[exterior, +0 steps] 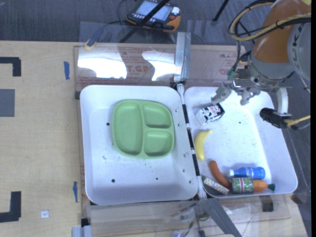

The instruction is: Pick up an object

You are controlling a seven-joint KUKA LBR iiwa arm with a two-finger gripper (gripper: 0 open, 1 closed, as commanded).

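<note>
Left bin (94,181) holds a green tray (143,128); right bin (281,152) holds a banana (201,142); end effector (232,96) spread wide.

One fixed camera hangs above the surface (34,132) and looks down on it at a slant, far enough off to take in both bins whole. The left bin (94,172) sits near the middle of the frame, the right bin (276,147) toward the right side (its far corner reaches almost to the frame's edge). The arm (279,38) enters from the upper right. Beyond the bins, at the top, a strip of dark floor (49,14) shows.
</note>
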